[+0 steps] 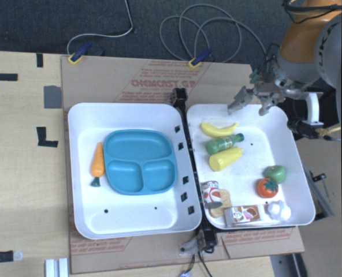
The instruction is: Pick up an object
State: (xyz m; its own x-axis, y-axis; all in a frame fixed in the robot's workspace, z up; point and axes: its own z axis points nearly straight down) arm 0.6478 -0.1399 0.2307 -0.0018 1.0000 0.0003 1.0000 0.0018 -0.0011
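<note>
A: What is the gripper (253, 104) doing?
B: Its fingers are spread wide, holding nothing, over the right bin (295, 154) edge.
A: And the banana (218, 129)?
B: Down at seven o'clock from it.

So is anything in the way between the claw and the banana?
Nothing visible is. The claw hangs open above the far edge of the right bin, with nothing in it. The banana lies just below it in this view, with bare white bin floor between them. The green bottle lies on the banana's near side, away from the claw.
</note>
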